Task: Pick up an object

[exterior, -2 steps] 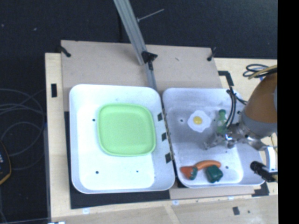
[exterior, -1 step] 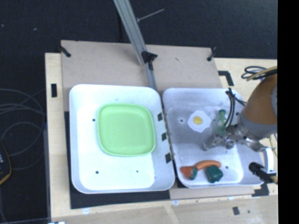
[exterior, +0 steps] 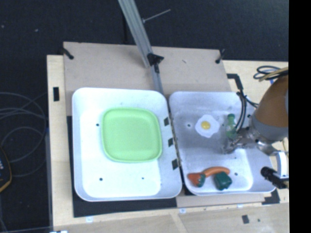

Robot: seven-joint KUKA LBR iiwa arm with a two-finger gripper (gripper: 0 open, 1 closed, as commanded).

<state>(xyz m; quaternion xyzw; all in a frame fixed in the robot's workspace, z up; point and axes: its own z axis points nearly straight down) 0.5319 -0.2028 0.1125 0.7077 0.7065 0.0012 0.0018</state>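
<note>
In the right bin (exterior: 194,106), a toy fried egg (exterior: 206,126) lies near the middle. A small green bottle-like object (exterior: 230,121) stands just right of the egg. Along the bin's front wall lie an orange carrot-like piece (exterior: 216,171), a red piece (exterior: 196,179) and a dark green piece (exterior: 223,180). My gripper (exterior: 231,144) reaches in from the right and hangs low over the bin floor, just in front of the green bottle-like object and to the right of the egg. Nothing shows between its tips.
The left bin (exterior: 87,178) holds a light green square plate (exterior: 131,134). A grey pole (exterior: 138,28) slants up from the back between the bins. The arm's orange band (exterior: 272,106) and cables (exterior: 243,101) crowd the right bin's right side.
</note>
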